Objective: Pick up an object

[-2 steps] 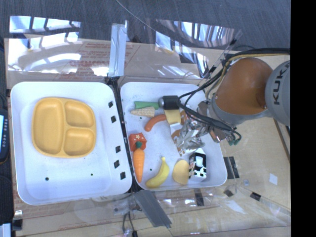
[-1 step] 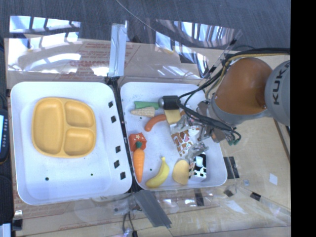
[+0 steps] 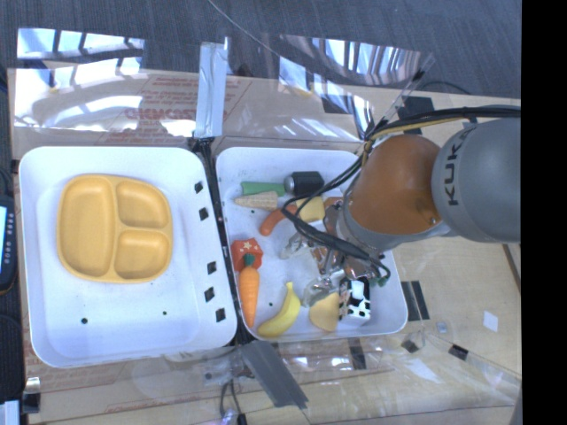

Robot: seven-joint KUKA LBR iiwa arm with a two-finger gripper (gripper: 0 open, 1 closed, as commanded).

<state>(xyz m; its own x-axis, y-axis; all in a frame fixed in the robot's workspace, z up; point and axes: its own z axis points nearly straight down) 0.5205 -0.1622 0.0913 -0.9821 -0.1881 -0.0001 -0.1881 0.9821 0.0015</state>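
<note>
Jaws (image 3: 332, 277) low in right bin (image 3: 266, 159), amid toys just above yellow piece (image 3: 326, 312) & banana (image 3: 279, 315); spread or pinching, can't tell. Looks like grasp stage; next needs firm close, then straight lift.

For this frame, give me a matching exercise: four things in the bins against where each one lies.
Things:
1. divided yellow plate
2. banana
3. carrot
4. green block

Places:
A. right bin, along its left wall
B. left bin
C. right bin, far end, above the corn cob
D. right bin, near edge, right of the carrot

Pairs: 1-B, 2-D, 3-A, 4-C
</note>
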